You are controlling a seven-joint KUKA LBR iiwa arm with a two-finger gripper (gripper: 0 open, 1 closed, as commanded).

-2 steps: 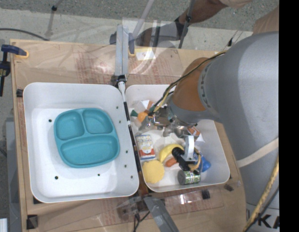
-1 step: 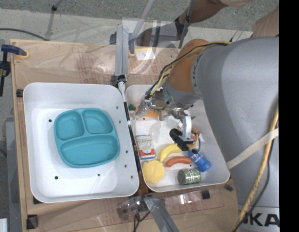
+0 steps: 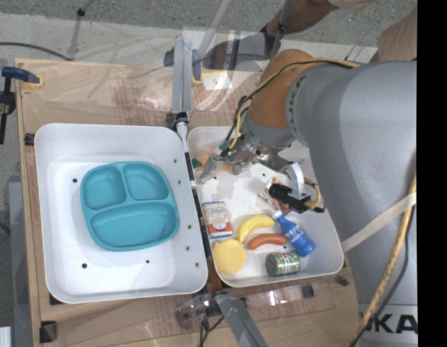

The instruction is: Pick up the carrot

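Nearest the camera in the right white bin point(image 3: 326, 255) lay a green tin can point(image 3: 282, 264) on its side, a round yellow piece point(image 3: 229, 256), a reddish sausage point(image 3: 266, 241), a blue bottle point(image 3: 295, 237), a yellow banana point(image 3: 255, 225) and a small printed carton point(image 3: 217, 219). In the left white bin point(image 3: 46, 215) sat a teal divided plate point(image 3: 128, 204). Farther back, the gripper point(image 3: 227, 161) hung low over the right bin's far left corner; whether it was open or closed could not be told. An orange carrot point(image 3: 200, 163) seemed to lie there beside it, mostly hidden.
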